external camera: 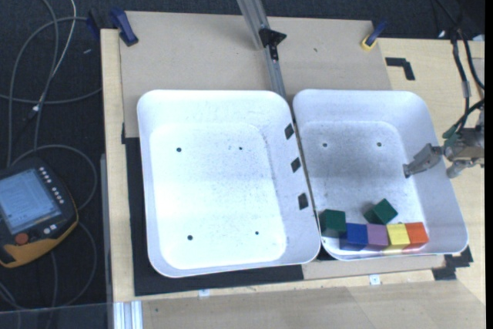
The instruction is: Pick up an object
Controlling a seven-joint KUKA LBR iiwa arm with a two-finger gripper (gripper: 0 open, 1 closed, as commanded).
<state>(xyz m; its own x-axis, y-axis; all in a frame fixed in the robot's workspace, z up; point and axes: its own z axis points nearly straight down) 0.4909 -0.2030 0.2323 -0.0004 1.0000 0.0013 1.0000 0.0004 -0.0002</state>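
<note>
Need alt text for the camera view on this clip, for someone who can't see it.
The robot's hand hangs over the right edge of the right bin, above and apart from six blocks along the bin's near edge: two green blocks, then blue, purple, yellow and orange. The left bin sits beside it.

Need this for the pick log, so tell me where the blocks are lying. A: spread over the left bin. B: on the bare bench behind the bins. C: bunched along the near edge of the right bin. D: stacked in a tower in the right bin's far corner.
C: the blocks sit in a cluster against the near rim of the right bin, with the gripper at that bin's right side.
</note>
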